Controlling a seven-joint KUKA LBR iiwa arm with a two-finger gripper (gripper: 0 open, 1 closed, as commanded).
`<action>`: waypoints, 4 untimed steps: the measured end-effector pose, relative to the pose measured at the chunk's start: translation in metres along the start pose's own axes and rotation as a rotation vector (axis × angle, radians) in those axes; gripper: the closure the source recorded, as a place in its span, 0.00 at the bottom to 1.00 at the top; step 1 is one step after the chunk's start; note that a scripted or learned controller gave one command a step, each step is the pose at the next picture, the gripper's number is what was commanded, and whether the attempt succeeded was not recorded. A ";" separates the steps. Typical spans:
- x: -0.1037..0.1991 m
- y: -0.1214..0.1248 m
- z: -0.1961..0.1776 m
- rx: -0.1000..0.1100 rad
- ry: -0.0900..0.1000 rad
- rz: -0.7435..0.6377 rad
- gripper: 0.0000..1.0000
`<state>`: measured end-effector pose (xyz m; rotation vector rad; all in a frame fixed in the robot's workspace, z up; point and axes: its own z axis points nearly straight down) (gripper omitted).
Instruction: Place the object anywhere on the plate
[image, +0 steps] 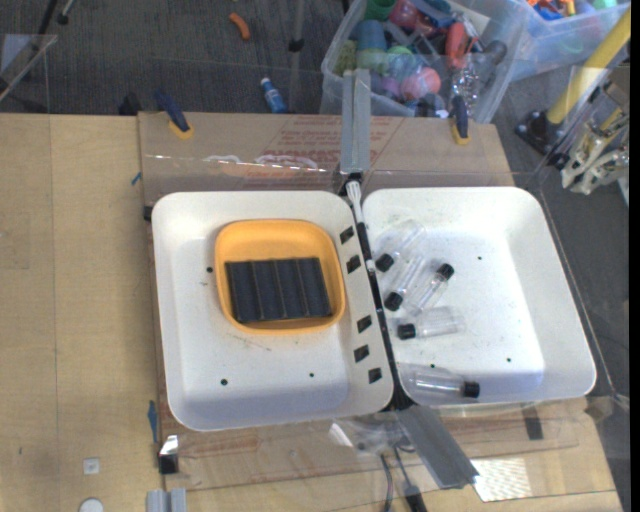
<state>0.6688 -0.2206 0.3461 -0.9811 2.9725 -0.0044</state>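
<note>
An orange plate (232, 243) lies in the left bin (190, 370). A black ribbed rectangular object (279, 290) rests flat on the plate, covering most of its middle. Several clear plastic vials with black caps (415, 283) lie scattered in the left part of the right bin (520, 300); one vial (445, 384) lies near that bin's front edge.
A row of small black tabs (362, 305) runs along the divider between the two bins. A clear box of colourful toys (430, 50) stands behind the bins. A grey strip (353, 120) lies on the cardboard at the back.
</note>
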 end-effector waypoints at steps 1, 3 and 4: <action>0.000 0.001 0.007 -0.005 0.002 -0.246 1.00; 0.000 0.001 0.010 -0.004 -0.001 -0.810 1.00; 0.000 0.001 -0.005 -0.005 -0.001 -1.077 1.00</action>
